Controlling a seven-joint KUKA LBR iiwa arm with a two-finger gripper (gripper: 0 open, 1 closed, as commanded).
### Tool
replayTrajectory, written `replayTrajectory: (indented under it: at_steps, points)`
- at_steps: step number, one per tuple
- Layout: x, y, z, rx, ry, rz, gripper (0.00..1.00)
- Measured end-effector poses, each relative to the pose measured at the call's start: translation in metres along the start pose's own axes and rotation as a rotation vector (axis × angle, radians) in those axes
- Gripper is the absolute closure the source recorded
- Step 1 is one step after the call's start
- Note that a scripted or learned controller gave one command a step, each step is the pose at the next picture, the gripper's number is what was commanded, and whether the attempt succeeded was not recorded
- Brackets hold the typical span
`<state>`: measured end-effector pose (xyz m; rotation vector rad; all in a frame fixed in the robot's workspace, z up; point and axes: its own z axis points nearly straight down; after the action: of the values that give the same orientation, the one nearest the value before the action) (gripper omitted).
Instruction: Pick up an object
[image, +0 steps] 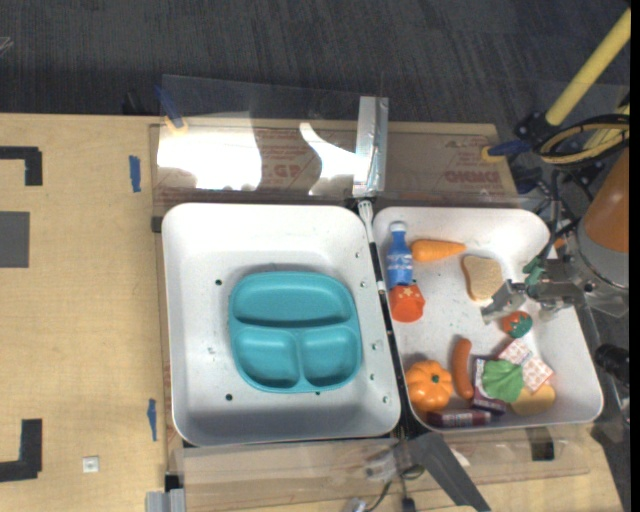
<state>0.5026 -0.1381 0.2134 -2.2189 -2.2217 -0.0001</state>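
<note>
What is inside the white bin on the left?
The left bin holds a teal divided tray with three compartments, lying flat at its middle. Whatever lies beneath the tray is covered and cannot be seen.

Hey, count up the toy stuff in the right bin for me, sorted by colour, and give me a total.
Orange: 4, a carrot, a pumpkin, a sausage, an orange bottle
Blue: 1, a blue bottle
Tan: 1, a bread slice
Red with green: 1, a small fruit by the gripper
Mixed pile in the near right corner: cannot separate
Total: 7, plus the pile
</note>
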Motion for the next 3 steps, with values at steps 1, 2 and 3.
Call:
replayTrajectory:
  at_steps: [1,2,3]
  points:
    - [0.010,0.025,0.113,0.005,0.001,0.271,0.00]
    - [0.006,-0.016,0.125,-0.012,-0.001,0.133,0.00]
    - [0.018,-0.022,0.094,-0.005,-0.001,0.118,0.00]
